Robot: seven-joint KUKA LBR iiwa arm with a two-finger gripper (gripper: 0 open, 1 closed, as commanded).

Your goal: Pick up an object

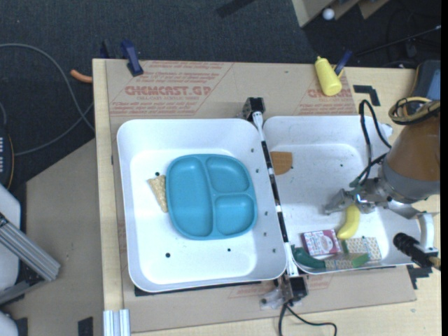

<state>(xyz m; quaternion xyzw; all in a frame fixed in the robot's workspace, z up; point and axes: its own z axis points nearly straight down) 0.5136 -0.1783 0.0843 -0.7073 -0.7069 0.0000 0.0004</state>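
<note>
Near the bottom edge of the camera view, the right bin point(316, 133) holds a cluster of small items along its front wall: a pink-and-white packet point(320, 243), a dark green piece point(306, 260) below it, and a speckled green-and-tan packet point(355, 250) to their right. A yellow banana point(348, 222) stands just above these, its lower end near the pink packet. Directly at the banana's top end sits the claw point(350, 200), reaching in from the right on a grey arm with an orange band point(416, 152). Its metal fingers appear spread, one pointing left across the bin floor, and the banana is not clearly between them; whether they touch it cannot be told. A brown flat piece point(281, 162) lies against the right bin's left wall, farther back.

Beside it, the left bin point(133, 187) carries a blue divided plate point(211, 194) with three compartments, and a tan cracker-like piece point(158, 190) touches the plate's left edge.

On the tabletop point(175, 89) behind the bins rest a yellow bottle-shaped item point(327, 77) and a blue clamp point(130, 57).
</note>
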